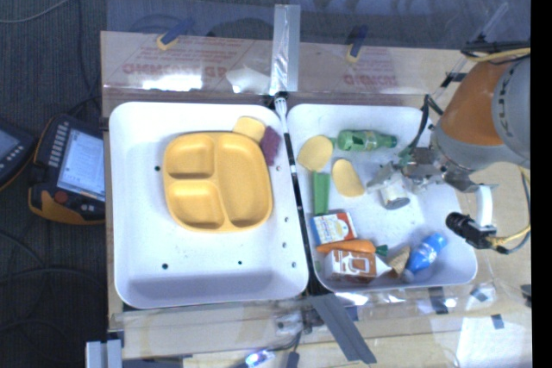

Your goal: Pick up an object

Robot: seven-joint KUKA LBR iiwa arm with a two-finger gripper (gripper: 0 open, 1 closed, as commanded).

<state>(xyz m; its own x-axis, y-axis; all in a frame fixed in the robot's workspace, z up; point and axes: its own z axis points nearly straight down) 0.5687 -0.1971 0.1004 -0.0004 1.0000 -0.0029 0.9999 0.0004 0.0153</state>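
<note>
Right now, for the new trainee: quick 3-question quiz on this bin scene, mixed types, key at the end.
1. True or false: the yellow tray lies in the right bin.
2. Which thing lies nearest the gripper? A) green bottle B) blue bottle C) orange carton
3. Fill in: the blue bottle lies in the right bin's near ____ corner.

Key: 1 false, it lies in the left bin. 2 A. 3 right.
</note>
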